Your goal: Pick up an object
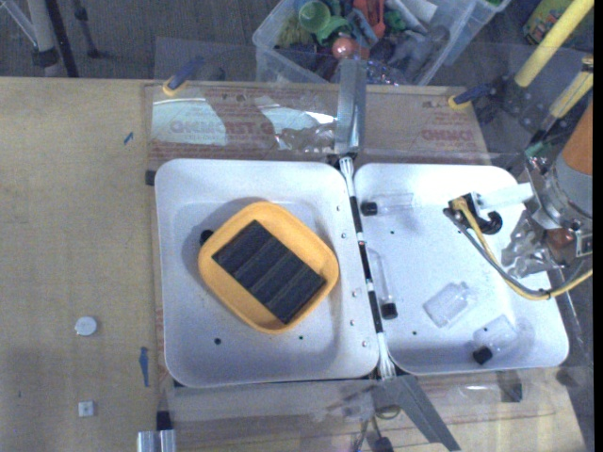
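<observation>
In the left bin [179,347], a yellow tray-like object [268,266] with a dark ribbed inset lay untouched; nothing had been lifted. Printed lettering on the cardboard [245,121] above was unreadable. At right, whether the gripper [532,248] was apart or together could not be told.

1. We saw bright, even overhead light, which washed the right bin [471,252] nearly white.
2. Glare streaked the clear plastic sheet [254,121] behind the bins.
3. Shadows were soft and short under the yellow object [268,266].
4. The frame was slightly soft and grainy, darker toward the top.
</observation>
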You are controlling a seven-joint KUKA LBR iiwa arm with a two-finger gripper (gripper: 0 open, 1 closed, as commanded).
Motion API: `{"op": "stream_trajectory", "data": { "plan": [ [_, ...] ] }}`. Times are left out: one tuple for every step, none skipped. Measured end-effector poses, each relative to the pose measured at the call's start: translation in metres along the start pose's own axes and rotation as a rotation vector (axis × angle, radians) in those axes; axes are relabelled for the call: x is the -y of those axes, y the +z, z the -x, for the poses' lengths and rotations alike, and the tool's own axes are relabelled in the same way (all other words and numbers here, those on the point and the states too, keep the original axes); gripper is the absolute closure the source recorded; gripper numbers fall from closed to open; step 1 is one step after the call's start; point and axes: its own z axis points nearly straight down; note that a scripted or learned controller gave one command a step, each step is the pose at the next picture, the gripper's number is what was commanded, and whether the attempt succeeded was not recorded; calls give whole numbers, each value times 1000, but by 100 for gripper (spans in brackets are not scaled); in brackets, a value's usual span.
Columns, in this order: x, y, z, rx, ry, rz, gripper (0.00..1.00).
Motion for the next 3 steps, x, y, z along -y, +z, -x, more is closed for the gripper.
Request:
{"op": "stream_trajectory", "data": {
  "plan": [
    [0, 0, 0, 0, -1, 0, 0],
    [28, 156, 22, -2, -98, 0, 0],
    [-3, -46, 29, -3, -218, 3, 0]
  ]
}}
